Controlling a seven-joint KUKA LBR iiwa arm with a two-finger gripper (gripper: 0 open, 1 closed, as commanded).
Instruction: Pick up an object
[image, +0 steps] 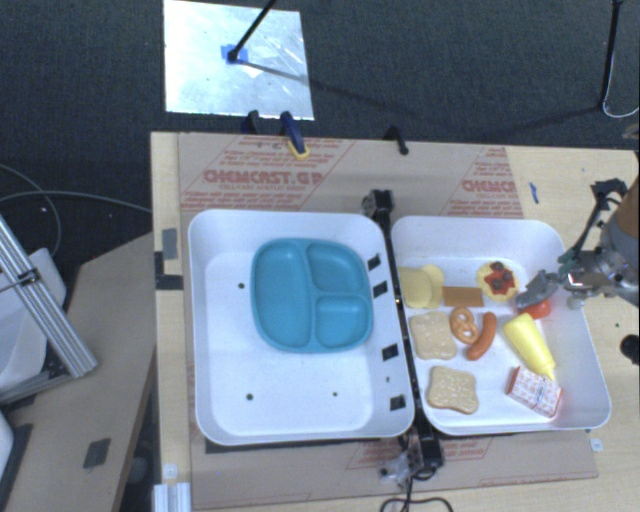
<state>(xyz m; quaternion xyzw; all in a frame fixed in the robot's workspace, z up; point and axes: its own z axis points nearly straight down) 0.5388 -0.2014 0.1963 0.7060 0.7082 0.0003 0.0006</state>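
The right bin (560, 240) holds several toy foods: a yellow round piece (421, 287), a brown slab (463, 297), a small pizza-like disc (498, 279), a pretzel (463, 322), a sausage (483, 336), two bread slices (433, 336) (453, 390), a yellow cone (531, 343) and a red-and-white packet (533, 392). My gripper (537, 292) reaches in from the right, low over the bin's right side, with its tip next to a small red piece (541, 309) just above the yellow cone. I see nothing between its fingers.
The left bin (220, 400) carries a blue divided plate (310, 295). A black divider with clips (395, 320) runs between the bins. Cardboard (330, 175) lies under both. A shiny sheet (237, 58) sits at the back, and an aluminium frame (35, 310) stands at the left.
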